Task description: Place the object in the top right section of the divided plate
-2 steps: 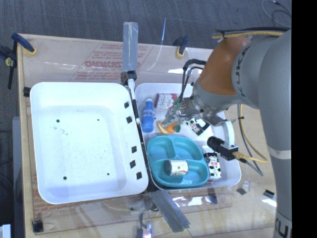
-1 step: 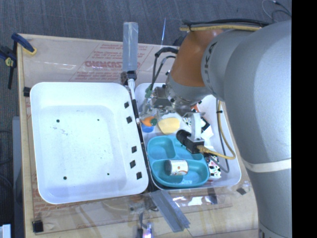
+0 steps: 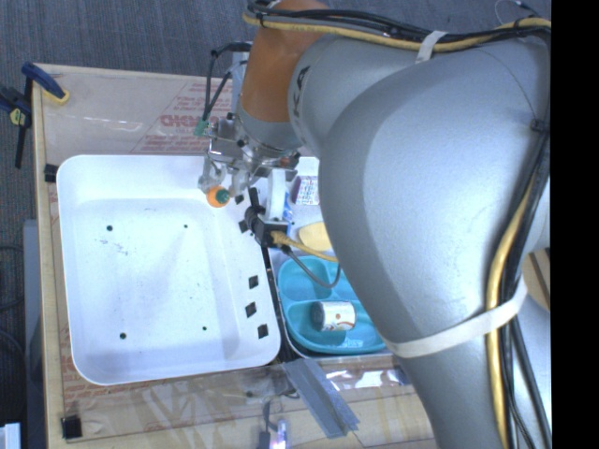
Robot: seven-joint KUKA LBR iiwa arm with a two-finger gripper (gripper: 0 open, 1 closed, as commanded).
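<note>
The pincer [image 3: 227,178] hangs over the top right corner of the left bin [image 3: 140,279], close to the wall between the two bins. Something small and orange [image 3: 218,196] shows at its tip, but I cannot tell if it is held, or how the pincer stands. Above it is the orange band [image 3: 271,64], and then the big grey arm [image 3: 421,176], which covers most of the right bin. In that bin, a blue plate [image 3: 314,330] with sections peeks out from under the arm. A small white can [image 3: 333,315] lies on its side in the plate's lower section. Something yellow [image 3: 314,238] sits just above the plate.
</note>
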